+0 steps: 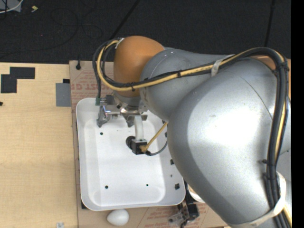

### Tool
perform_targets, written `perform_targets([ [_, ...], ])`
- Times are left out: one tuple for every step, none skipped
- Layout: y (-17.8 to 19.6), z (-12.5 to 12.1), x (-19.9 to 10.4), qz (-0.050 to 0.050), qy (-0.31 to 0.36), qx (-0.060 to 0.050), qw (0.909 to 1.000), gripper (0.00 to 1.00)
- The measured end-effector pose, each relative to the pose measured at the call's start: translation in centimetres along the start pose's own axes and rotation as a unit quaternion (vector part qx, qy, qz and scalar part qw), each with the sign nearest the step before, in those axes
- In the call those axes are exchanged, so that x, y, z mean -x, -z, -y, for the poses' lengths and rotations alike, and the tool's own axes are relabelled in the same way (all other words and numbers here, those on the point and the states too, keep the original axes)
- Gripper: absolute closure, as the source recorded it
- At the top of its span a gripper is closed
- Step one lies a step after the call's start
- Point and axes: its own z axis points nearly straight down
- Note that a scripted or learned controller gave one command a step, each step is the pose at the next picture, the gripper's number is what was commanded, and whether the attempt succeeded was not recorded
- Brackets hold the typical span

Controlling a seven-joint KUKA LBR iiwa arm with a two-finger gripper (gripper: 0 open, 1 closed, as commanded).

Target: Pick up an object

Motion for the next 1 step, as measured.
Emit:
perform_targets([
  [1.4,-0.05,0.34,0.001,0.0,0.0,1.0,1.0],
])
